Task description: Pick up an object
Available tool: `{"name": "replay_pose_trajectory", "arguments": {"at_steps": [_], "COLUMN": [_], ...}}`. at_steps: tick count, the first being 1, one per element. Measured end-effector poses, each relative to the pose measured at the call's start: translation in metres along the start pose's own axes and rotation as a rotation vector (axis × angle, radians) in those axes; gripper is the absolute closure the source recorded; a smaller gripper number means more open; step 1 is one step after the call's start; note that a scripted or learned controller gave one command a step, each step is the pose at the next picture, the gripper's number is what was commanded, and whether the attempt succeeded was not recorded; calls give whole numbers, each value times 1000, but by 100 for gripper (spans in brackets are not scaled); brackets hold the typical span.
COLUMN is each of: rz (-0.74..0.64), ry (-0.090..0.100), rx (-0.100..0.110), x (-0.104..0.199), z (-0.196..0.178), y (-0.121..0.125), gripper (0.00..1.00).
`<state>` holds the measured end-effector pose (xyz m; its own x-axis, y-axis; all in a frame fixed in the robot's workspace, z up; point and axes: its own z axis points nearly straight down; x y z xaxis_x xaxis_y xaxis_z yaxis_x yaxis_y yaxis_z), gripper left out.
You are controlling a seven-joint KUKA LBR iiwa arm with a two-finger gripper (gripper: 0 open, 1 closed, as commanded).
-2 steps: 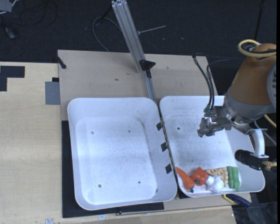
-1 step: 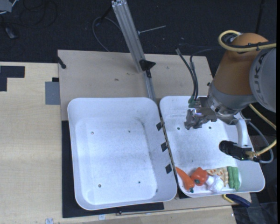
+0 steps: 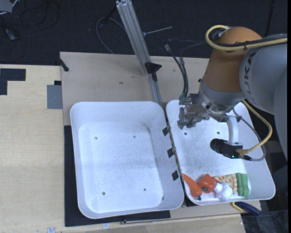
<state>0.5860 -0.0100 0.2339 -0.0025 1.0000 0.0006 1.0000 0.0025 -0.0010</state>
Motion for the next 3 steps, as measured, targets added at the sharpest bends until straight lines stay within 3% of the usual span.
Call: {"name": "replay_pose_trajectory", "arguments": {"at_steps": [2,3], "rz": [0,1], "ry": [-1,-1], "rx": [0,0], "x": [93,92], "z": [11,11], "y": [22,21], "gripper": [100,0]}}
